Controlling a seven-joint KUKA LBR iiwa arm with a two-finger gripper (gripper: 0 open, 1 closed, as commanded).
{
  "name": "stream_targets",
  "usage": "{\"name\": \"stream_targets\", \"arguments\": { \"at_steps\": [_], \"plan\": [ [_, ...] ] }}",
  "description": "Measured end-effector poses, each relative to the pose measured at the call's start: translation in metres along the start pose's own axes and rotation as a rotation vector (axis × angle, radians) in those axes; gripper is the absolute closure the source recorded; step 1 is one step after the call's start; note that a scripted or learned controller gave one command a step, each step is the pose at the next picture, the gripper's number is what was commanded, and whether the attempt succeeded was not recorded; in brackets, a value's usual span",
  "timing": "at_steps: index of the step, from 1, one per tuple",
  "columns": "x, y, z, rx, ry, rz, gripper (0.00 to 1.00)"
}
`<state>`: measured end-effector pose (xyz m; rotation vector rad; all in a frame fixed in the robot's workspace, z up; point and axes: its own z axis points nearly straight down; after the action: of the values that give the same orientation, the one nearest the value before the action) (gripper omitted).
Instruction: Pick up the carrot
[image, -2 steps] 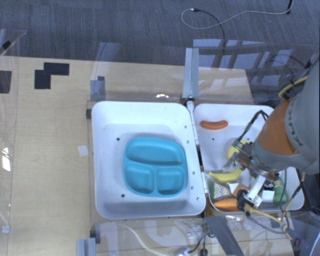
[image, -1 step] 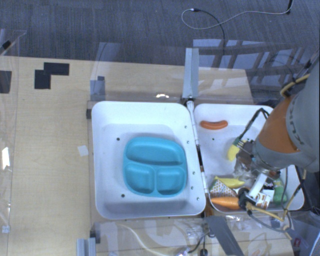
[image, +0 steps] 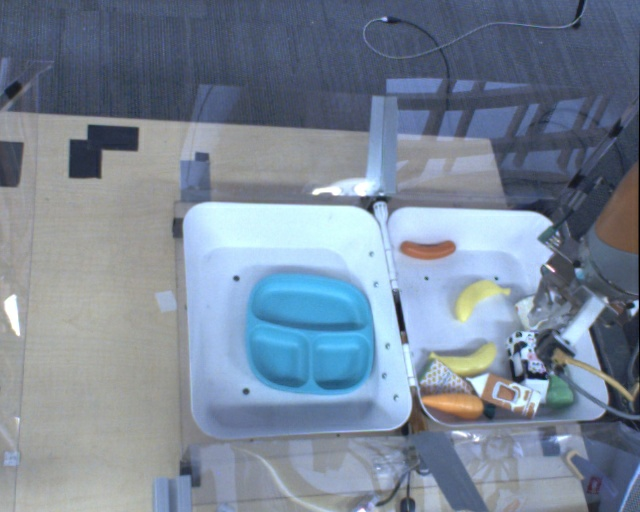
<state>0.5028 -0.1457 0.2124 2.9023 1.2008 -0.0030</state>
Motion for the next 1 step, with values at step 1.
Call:
{"name": "stream_targets", "arguments": {
  "at_steps": [1],
  "plan": [
    [-0.0048, -0.0157, -0.0051, 0.002, -0.001, -0.030, 1.00]
  ]
}}
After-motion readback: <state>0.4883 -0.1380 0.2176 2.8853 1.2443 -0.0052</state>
